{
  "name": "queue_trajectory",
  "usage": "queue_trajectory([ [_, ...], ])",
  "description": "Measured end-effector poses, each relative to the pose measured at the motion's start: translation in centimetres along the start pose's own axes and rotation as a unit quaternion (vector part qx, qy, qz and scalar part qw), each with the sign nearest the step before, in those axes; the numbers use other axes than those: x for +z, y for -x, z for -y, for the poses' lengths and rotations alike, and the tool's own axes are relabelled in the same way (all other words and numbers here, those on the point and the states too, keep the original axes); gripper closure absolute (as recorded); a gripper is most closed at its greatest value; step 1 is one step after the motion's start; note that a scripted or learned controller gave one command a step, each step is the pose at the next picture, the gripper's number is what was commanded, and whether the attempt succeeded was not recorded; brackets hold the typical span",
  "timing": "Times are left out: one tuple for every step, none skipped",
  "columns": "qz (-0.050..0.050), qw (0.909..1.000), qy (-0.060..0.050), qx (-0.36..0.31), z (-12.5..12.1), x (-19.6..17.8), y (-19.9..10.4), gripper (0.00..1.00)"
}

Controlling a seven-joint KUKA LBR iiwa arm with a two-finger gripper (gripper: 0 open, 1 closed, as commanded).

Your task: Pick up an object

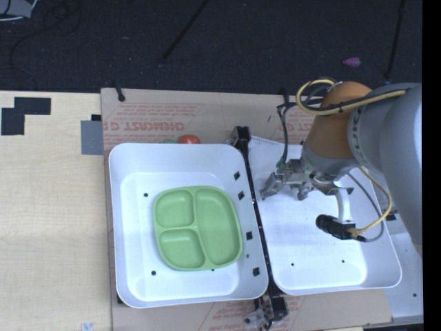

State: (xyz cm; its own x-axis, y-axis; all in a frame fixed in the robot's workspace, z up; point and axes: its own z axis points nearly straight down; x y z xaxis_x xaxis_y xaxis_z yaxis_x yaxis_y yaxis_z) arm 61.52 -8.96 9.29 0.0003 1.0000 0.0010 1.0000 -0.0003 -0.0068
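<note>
A light green divided plate (198, 226) lies flat in the middle of the left bin (131, 178). My gripper (284, 189) hangs over the upper left part of the right bin (372, 271), close to the divider between the bins. Its metal fingers (266, 190) are spread apart and open, with only white bin floor between them. The plate is well to the left of the gripper, across the divider. A small red-orange object (189, 140) sits just behind the back rim of the left bin, partly hidden by it.
The black divider rail (252, 209) runs between the two bins. The grey arm with its orange band (341, 126) and cables covers the upper right of the right bin. Cardboard (172, 116) lies under and behind the bins.
</note>
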Motion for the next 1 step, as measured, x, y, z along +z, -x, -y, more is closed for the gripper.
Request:
queue_trajectory([
  [0.0,1.0,0.001,0.002,-0.05,-1.3,0.13,1.0],
])
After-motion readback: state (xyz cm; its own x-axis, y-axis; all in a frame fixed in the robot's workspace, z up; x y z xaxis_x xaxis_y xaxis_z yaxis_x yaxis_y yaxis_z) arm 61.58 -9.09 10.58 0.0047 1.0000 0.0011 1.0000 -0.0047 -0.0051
